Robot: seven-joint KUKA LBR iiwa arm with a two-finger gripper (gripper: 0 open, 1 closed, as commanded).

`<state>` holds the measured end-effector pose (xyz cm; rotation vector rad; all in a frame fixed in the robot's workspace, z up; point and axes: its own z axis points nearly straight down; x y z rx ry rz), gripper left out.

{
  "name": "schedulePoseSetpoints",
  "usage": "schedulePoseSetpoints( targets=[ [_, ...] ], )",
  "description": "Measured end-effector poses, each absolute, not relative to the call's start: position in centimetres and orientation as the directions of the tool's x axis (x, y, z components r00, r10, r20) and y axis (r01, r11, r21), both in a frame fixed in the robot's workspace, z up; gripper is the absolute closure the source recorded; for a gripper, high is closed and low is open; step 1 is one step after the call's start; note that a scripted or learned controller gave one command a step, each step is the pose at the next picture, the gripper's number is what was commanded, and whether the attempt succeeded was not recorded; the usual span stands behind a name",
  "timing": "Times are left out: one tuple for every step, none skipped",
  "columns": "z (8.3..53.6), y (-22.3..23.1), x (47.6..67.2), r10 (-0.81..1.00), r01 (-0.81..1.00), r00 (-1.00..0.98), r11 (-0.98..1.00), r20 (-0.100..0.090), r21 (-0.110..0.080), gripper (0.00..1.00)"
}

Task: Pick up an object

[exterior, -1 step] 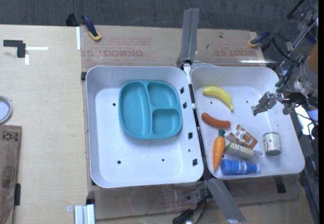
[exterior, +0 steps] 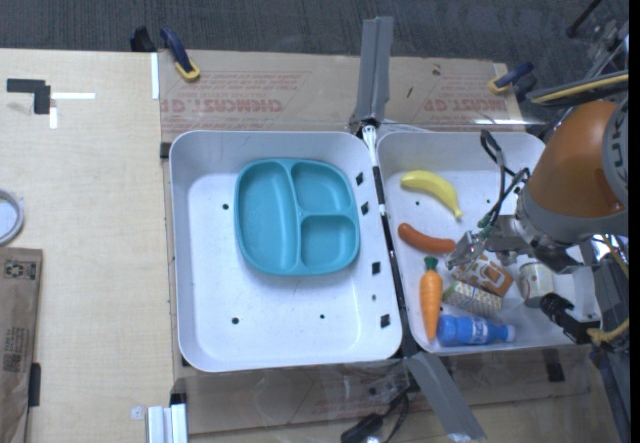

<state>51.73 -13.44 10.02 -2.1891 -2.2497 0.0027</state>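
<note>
Landmark: right bin [exterior: 395, 156], white, shallow, on the table [exterior: 80, 161].

- Banana [exterior: 433, 189], yellow: upper middle of the right bin, well apart from the rim, bare floor around it.
- Sausage [exterior: 426, 238], red-orange: just below the banana, lying aslant, near the bin's left wall.
- Carrot [exterior: 430, 303], orange with a green top: below the sausage, lengthwise beside the left wall, tip toward the near rim.
- Bottle [exterior: 474, 332], blue with a white cap end: on its side along the near rim, just right of the carrot's tip.
- Carton [exterior: 478, 287], small, brown and white print: between sausage and bottle, at the bin's middle, close to the carrot.
- Tool [exterior: 468, 253]: low over the carton's upper left corner, arm coming in over the right rim. Cannot tell whether its fingers are apart or together; clutter and cabling mask them.
- Left bin [exterior: 200, 331], white: touching the right bin along the shared wall. Holds a teal divided plate [exterior: 297, 217], three compartments, in its upper middle; broad bare floor toward the near rim.
- Open room in the right bin: mostly the upper left corner, above the banana.
</note>
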Motion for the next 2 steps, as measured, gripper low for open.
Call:
schedulePoseSetpoints(
  targets=[
    [10.9,-13.5,51.7,1.000,1.000,-0.023,0.023,0.001,-0.004,1.00],
    [23.4,-0.6,47.8,0.987,0.987,-0.159,0.159,0.000,-0.002,1.00]
  ],
)
